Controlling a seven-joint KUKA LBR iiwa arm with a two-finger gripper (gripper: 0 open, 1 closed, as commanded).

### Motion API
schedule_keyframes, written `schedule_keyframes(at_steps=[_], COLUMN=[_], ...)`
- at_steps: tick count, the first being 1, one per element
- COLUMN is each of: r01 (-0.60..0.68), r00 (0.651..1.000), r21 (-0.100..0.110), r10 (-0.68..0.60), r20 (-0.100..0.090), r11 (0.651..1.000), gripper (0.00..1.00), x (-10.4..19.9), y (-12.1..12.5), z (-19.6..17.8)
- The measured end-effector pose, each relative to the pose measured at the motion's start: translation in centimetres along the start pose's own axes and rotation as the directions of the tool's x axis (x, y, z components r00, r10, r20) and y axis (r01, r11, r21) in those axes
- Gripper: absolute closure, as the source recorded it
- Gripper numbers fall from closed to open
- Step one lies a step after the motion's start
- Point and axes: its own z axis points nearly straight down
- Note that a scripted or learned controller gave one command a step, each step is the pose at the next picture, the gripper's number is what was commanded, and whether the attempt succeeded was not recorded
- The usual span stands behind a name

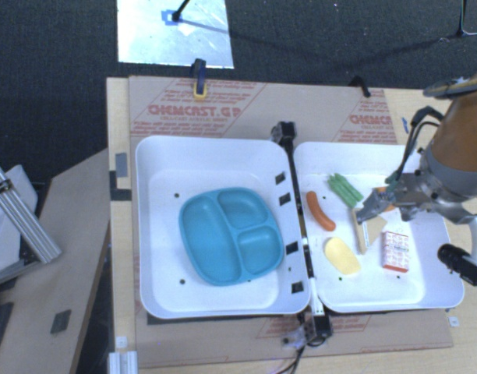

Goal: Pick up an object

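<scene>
The right bin point(433, 287) holds several small items: a red-orange sausage-shaped piece point(320, 211), a green ridged piece point(344, 189), a yellow lump point(341, 255), a thin tan stick point(360, 232) and a red-and-white box point(395, 251). My gripper point(374, 207) hangs low over the middle of this bin, just above the stick's upper end and right of the green piece. A bit of orange point(387, 201) peeks out beside the gripper; I cannot tell what it is. Nothing can be made out in the gripper's grasp.
The left bin point(157, 287) carries a blue three-compartment plate point(229, 234). A black clip divider point(291, 201) joins the two bins. The arm's orange band point(461, 135) and grey wrist cover the right bin's far right side. Cardboard lies under both bins.
</scene>
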Motion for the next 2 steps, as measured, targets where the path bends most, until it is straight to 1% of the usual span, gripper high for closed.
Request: schedule_keyframes(at_steps=[1, 2], r01=[0.002, 0.000], r00=[1.000, 1.000], r21=[-0.011, -0.005], r10=[-0.002, 0.000], r20=[0.002, 0.001], r11=[1.000, 1.000], gripper=[0.00, 0.00], x=[0.0, -0.2], y=[0.2, -0.3], z=[-0.5, 5.6])
